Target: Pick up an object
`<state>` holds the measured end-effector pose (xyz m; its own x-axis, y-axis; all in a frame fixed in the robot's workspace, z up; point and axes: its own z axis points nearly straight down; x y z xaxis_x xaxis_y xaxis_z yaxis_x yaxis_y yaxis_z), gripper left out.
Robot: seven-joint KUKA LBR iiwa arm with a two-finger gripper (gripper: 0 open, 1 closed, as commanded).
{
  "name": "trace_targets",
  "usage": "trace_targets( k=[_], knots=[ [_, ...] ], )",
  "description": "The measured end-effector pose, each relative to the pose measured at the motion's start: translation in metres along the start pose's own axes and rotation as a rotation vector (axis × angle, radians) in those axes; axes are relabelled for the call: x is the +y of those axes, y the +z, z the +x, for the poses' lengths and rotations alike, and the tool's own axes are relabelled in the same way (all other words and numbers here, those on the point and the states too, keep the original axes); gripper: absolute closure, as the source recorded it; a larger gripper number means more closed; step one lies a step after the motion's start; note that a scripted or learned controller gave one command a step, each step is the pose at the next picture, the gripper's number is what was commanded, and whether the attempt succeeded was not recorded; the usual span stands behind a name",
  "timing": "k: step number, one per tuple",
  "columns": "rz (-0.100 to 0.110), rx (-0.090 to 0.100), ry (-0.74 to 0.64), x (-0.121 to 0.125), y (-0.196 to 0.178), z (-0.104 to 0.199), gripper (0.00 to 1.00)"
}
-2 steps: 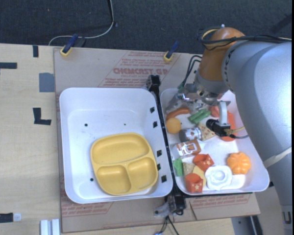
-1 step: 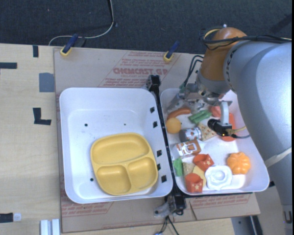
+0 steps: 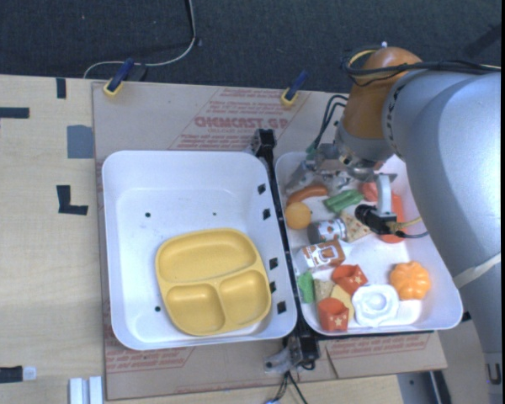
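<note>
Gripper (image 3: 341, 168) low in cluttered right bin (image 3: 442, 310), apparently over green piece (image 3: 343, 200); grasp state undeterminable. Yellow tray (image 3: 215, 280) alone in left bin (image 3: 130, 225).

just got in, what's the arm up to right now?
The KUKA arm has reached in from the right, with its end effector low over the far end of the right bin, among a pile of toy food. A small orange pumpkin and a white piece sit nearer the front. Nothing visibly held between its fingers. The left bin holds a yellow divided tray, untouched.
</note>
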<state>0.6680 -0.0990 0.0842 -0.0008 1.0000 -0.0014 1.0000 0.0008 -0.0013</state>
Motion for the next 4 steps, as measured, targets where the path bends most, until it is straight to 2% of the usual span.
trace_targets(
  k=[4],
  knots=[
    [0.000,0.000,0.000,0.0000,0.0000,-0.0019,0.00]
  ],
)
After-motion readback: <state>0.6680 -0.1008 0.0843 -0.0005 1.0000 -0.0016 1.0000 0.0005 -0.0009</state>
